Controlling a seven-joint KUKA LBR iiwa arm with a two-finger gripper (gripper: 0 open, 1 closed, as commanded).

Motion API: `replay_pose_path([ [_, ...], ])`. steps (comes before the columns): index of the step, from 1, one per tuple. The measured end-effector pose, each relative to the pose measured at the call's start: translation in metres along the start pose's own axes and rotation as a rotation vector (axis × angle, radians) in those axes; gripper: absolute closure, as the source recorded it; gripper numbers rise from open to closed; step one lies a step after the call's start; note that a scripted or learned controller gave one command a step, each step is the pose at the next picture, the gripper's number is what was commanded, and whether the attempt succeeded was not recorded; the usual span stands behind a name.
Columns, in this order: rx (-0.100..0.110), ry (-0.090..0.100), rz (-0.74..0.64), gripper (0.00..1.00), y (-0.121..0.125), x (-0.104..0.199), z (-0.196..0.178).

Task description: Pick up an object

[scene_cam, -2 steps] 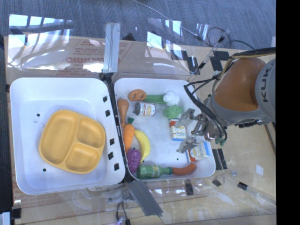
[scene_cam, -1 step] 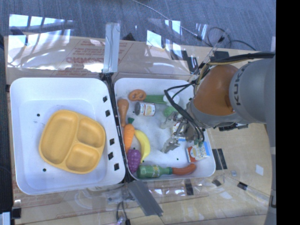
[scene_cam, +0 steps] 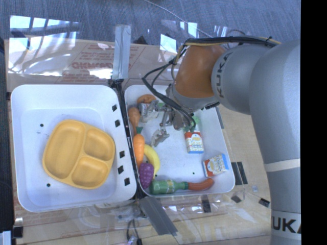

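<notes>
A tray [scene_cam: 77,153] lies in the left bin [scene_cam: 25,101]; toy foods line the right bin's [scene_cam: 225,160] left and front edges.

Single fixed camera above bench [scene_cam: 245,137], slanted down, both bins.

Blue-grey carpet floor [scene_cam: 76,1] along top, thin cable [scene_cam: 153,6] trailing across it. Table [scene_cam: 245,147] light wood, with brown printed cardboard sheet [scene_cam: 76,60] at back. Clear plastic film [scene_cam: 30,24] over cardboard catches bright glare. Grey tape strip [scene_cam: 121,50] runs upright across cardboard. More tape [scene_cam: 158,216] at front edge.
</notes>
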State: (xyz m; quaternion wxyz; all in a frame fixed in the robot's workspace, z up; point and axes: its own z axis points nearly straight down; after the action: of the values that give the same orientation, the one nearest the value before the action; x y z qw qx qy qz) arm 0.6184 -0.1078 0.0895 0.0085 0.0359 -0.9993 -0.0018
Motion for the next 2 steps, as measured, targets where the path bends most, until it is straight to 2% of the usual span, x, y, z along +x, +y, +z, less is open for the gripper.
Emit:
replay_pose_path([
  [1,0.006,-0.024,0.045,0.0,-0.031,0.013,-0.059],
  [2,0.005,-0.016,-0.074,0.0,-0.102,0.034,-0.002],
])
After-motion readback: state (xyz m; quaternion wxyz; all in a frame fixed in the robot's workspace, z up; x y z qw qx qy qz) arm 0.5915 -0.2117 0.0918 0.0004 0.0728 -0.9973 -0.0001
